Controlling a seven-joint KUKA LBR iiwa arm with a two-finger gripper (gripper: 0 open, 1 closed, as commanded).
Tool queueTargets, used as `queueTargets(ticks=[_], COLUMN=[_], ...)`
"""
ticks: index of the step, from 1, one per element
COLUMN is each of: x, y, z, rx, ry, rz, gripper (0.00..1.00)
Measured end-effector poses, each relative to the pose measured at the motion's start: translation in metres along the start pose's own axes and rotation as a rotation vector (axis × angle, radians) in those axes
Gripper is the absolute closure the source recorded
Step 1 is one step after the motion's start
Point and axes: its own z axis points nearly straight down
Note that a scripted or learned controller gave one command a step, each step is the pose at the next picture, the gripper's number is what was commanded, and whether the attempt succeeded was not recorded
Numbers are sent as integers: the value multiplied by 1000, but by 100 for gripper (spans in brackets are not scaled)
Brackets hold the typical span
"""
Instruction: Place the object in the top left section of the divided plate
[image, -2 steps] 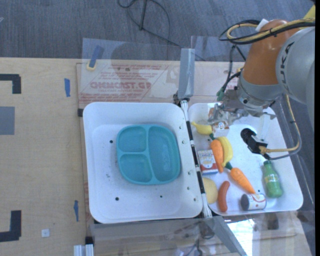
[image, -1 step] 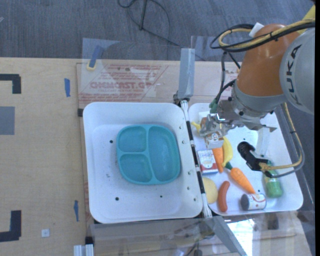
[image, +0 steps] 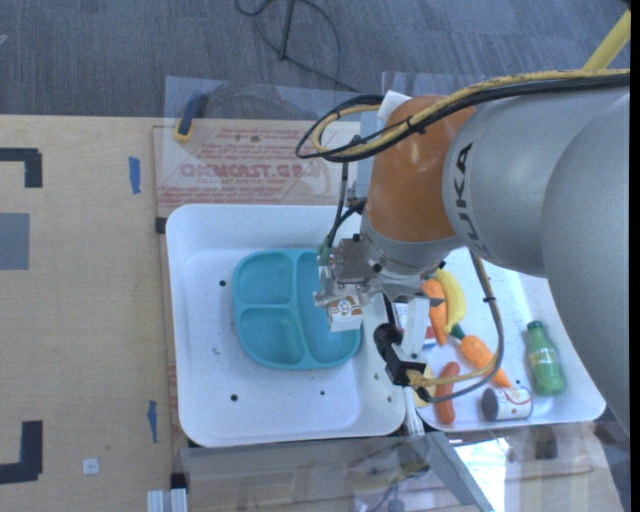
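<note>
A pale wooden table (image: 80, 300) is seen at the left, with two white bins on it. In the left bin (image: 200, 400) a teal divided plate (image: 280, 310) is laid flat. Over the plate's right edge the hand (image: 340, 295) is hung, beneath the orange band of the arm (image: 420, 170). A small white carton (image: 346, 314) is seen at the hand's tip, just above the plate's right rim; whether it is gripped cannot be told. In the right bin (image: 575, 405) a banana (image: 453, 295), carrots (image: 476, 350) and a green bottle (image: 545, 357) are scattered.
</note>
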Motion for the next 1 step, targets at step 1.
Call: queueTargets(ticks=[1], x=[61], y=[-17], z=[-36], rx=[-3], ry=[0], rz=[-37], gripper=[100])
